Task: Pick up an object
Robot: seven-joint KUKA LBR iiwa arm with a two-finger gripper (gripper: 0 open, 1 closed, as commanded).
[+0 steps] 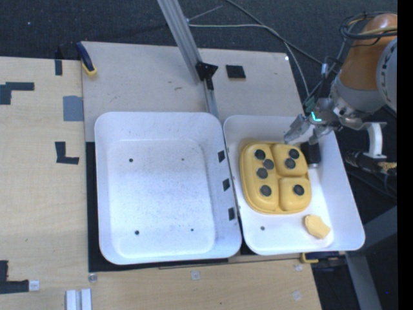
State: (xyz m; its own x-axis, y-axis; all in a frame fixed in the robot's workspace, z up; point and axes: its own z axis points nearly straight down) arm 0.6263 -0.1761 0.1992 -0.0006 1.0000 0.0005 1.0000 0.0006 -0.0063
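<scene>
Both bins are white: the left bin (155, 186) is speckled with fine dark dots. The right bin (339, 199) holds a yellow block (276, 176) spotted with dark round dots and a small yellow piece (317, 227).

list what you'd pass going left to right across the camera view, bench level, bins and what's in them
shallow white plastic bin on the left → shallow white plastic bin on the right holding a large yellow block with dark round spots → small yellow lump near that bin's front corner
</scene>
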